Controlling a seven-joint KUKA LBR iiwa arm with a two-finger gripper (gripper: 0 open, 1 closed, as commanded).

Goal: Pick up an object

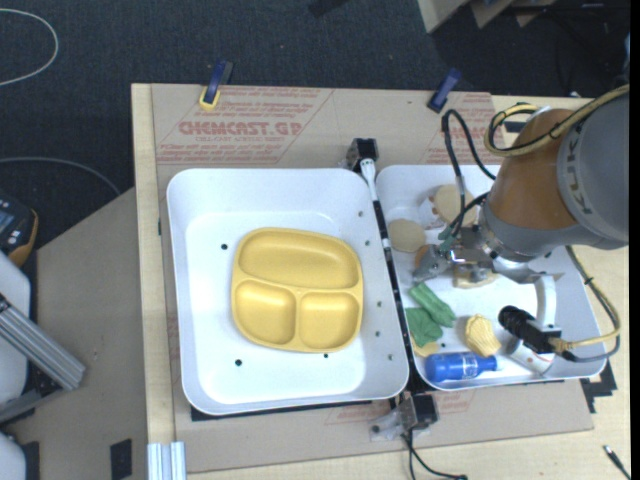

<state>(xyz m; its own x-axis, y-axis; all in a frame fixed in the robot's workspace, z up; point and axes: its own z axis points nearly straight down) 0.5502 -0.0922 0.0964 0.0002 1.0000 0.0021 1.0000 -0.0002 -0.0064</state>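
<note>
Camera view is showing the arm reaching in from the right and hanging low over the right bin. The gripper is sitting near that bin's left wall, mostly hidden under the wrist, so I cannot tell whether it is open or closed, and nothing is showing as held.

Candidate things are all lying in the right bin:
- tan round piece, just left of the gripper, near the divider
- pale round piece, toward the back, close beside the gripper
- green piece, flat and crinkly looking, toward the front left
- yellow piece, lumpy, right of the green one
- blue cylinder, lying on its side along the front wall

The left bin is holding a yellow divided plate, well apart from the gripper.

Judging handling: the tan round piece is looking closest and likeliest. It is probably light toy food, smooth and rounded, so it may be slipping or rolling out of a pinch; taking it across its widest middle is looking safest. The green piece is looking soft and thin, so hard to get under. The blue cylinder is looking stiff and likely to roll, and a grip across its body, not its ends, would be suiting it. The plate is looking broad and shallow, grippable only at the rim.
</note>
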